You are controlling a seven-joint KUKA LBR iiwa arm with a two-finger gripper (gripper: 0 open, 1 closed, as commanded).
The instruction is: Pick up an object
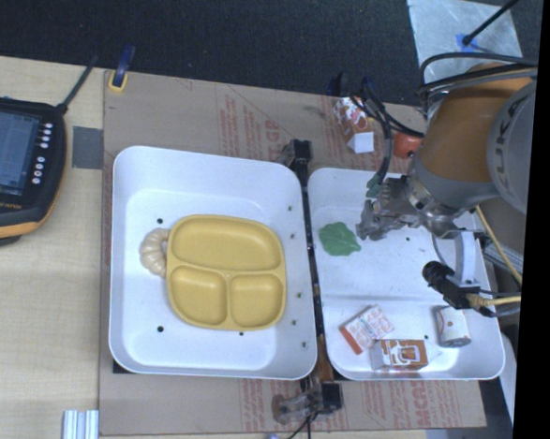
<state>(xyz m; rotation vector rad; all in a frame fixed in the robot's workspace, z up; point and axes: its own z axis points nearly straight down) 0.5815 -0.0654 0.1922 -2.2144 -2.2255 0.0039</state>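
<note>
Robotics lab, teach pendant [15, 169] on bench, cabled arm [468, 143] over white bins [123, 250]

The arm [469, 134] covers the right bin's [341, 355] upper corner. End effector [376, 221] fingers are too small to resolve. A beige object [153, 249], possibly bread, lies partly under the yellow tray [226, 271].
</note>
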